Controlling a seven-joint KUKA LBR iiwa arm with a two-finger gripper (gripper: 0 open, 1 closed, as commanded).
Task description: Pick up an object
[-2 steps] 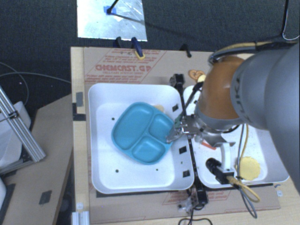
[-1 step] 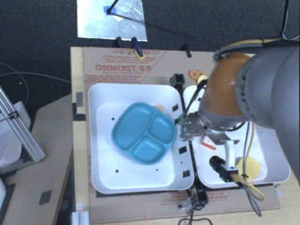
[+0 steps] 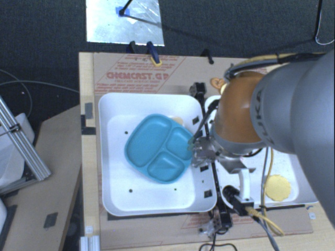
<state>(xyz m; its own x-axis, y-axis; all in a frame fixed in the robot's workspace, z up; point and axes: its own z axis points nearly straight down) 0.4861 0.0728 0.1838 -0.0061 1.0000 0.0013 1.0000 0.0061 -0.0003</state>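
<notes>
A blue divided plate (image 3: 158, 148) lies tilted in the left white bin (image 3: 120, 197), filling its middle. My gripper (image 3: 198, 151) sits at the plate's right edge, near the wall between the two bins, under the grey arm and its orange band (image 3: 238, 111). A yellow round object (image 3: 277, 187) lies in the right bin, near its front right corner. A small pale yellowish piece (image 3: 178, 121) peeks out behind the plate's upper right rim.
The arm's bulk covers most of the right bin (image 3: 293, 163). Cables and a black connector (image 3: 230, 197) hang at the front between the bins. A brown cardboard sheet (image 3: 136, 75) lies behind the bins, and a shiny plate (image 3: 125, 14) beyond it.
</notes>
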